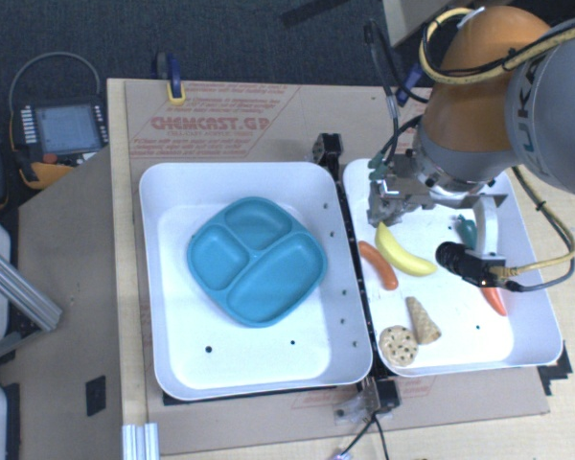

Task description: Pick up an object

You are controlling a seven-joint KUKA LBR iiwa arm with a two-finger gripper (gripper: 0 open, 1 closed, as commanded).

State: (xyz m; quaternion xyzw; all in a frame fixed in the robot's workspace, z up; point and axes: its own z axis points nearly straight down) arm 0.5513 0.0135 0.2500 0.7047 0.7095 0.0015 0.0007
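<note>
The right bin [532,338] holds several toy foods. A yellow banana [403,255] lies near its left side, with an orange-red sausage [379,264] beside it by the bin's left wall. A waffle cone [423,320] and a chocolate-chip cookie [399,345] sit toward the front. A small red piece [495,298] lies further right, and a teal item [468,228] is partly hidden under the arm. My gripper [383,209] hangs low just over the banana's upper end, at the back left of this bin. Nothing shows in its grasp.
The left bin [163,257] carries a blue divided plate [257,260]. The grey and orange arm [479,94] covers the back of the right bin, and a black cable fitting [460,259] hangs over its middle. A divider rail [350,257] separates the bins.
</note>
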